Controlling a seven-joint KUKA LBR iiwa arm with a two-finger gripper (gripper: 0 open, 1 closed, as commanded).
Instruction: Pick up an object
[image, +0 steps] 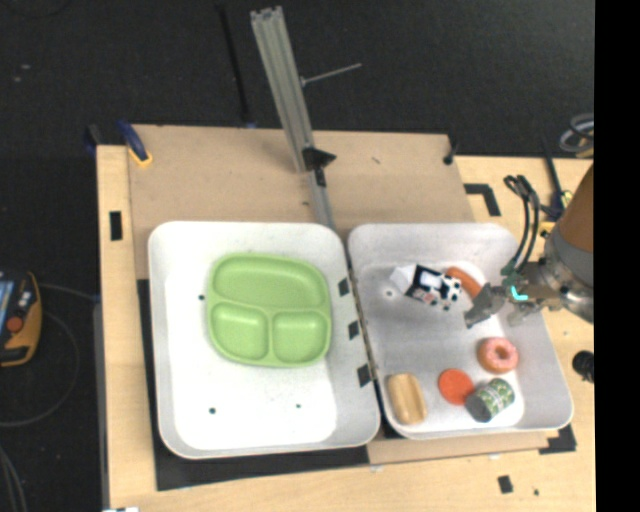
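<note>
The right bin (400, 250) holds a white and black cow toy (425, 284) with an orange piece (464, 277) just behind it. Nearer the front lie a pink donut (497, 355), a red-orange round piece (455, 384), a dark green can (490, 399) and a tan bread roll (405, 397). My gripper (500, 307) hangs over the bin's right side, above the donut and to the right of the cow toy. It is open, with nothing between its fingers (478, 305).
The left bin (180, 400) carries a green divided plate (270, 308). A grey metal post (290, 100) rises behind the bins. Cables (530, 205) hang at the right by the arm.
</note>
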